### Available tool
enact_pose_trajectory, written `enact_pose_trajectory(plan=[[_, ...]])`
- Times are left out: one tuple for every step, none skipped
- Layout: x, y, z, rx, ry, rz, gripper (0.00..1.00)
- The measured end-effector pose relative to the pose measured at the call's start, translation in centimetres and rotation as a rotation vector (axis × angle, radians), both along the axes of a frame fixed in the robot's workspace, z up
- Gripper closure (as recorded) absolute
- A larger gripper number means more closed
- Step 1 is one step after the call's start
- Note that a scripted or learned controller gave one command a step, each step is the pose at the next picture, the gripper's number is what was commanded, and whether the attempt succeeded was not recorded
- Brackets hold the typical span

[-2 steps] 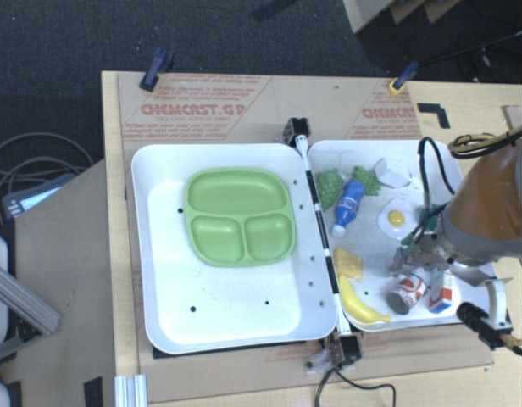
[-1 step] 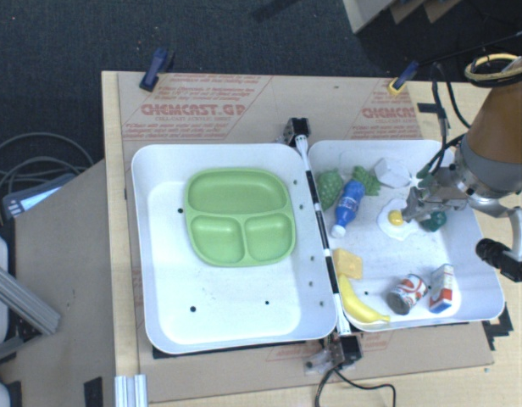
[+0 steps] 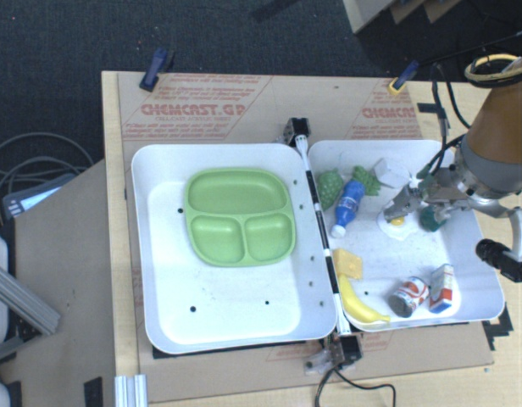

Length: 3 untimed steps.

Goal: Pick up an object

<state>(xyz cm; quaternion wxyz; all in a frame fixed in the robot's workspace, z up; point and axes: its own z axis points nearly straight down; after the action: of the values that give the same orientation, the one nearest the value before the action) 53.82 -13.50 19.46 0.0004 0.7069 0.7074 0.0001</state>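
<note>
Bench of brown board carries a left bin (image 3: 159, 253) holding a green divided tray (image 3: 240, 214), then a right bin (image 3: 490, 299) where the gripper (image 3: 405, 209), low near the far right corner, pinches a small yellow-white object (image 3: 396, 220), and dark carpet lies around.

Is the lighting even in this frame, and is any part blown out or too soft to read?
Camera view: flat, even light with faint shadows; the white bin walls look nearly washed out; the gripper and the small white things beneath it are too soft to read; the green tray is crisp.
</note>
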Motion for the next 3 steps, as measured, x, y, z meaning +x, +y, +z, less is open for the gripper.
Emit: enact_pose_trajectory(plan=[[-1.3,-6.2,-11.0,0.0,0.001,-0.002,0.0],[6.8,0.3,-11.0,0.001,-0.001,0.002,0.0],[12.1,1.7,-11.4,0.001,0.029,-0.007,0.0]])
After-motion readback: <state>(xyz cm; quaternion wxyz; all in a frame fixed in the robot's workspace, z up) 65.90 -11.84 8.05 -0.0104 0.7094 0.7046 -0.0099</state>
